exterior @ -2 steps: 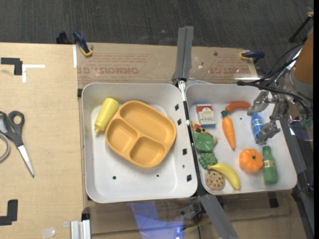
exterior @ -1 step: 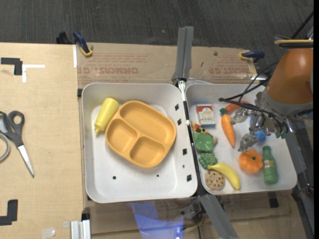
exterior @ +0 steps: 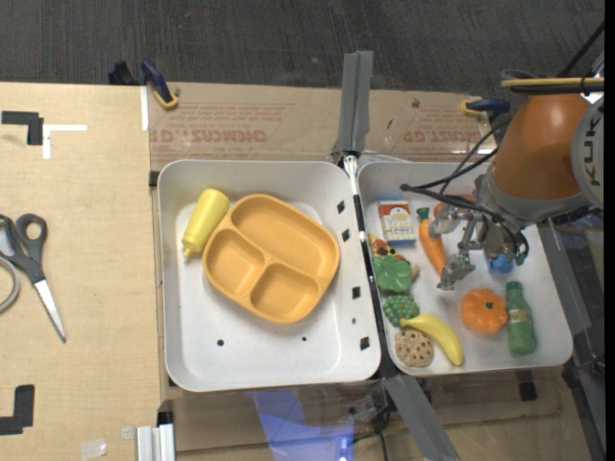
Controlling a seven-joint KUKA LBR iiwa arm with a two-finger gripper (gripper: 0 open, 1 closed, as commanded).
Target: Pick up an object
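- Right bin (exterior: 553, 349), crowded with toy food: carrot (exterior: 432, 246), pumpkin (exterior: 483, 311), green bottle (exterior: 519, 321), banana (exterior: 437, 334), cookie (exterior: 414, 348), green leafy pieces (exterior: 393, 275), small carton (exterior: 395, 223).
- Left bin (exterior: 183, 353), holding an orange divided plate (exterior: 272, 256) and a yellow bottle (exterior: 203, 221) touching the plate's upper-left edge.
- Gripper (exterior: 459, 262) low over the right bin's middle, pointing down, nothing seen pinched between the fingers.
- Fingers a blur of grey metal from this slant; spread or pressed together, cannot tell.
- Likeliest target by position: the carrot, lying just to the left of the gripper, nearly touching it, long axis running up-down with the tip toward the near side.
- Pumpkin next closest, just below and to the right of the gripper, near but apart.
- Carrot probably light, hollow plastic, stiff, smooth and a little slippery; tapered, so prone to squirt out toward the thin end under a squeeze.
- Best hold judged across the thick upper half, jaws closing across the short width, not along the length.
- Pumpkin likely light too, but round and wide; harder to span, apt to roll.
- Risk: leafy pieces and carton close on the carrot's left, little room for a finger on that side.
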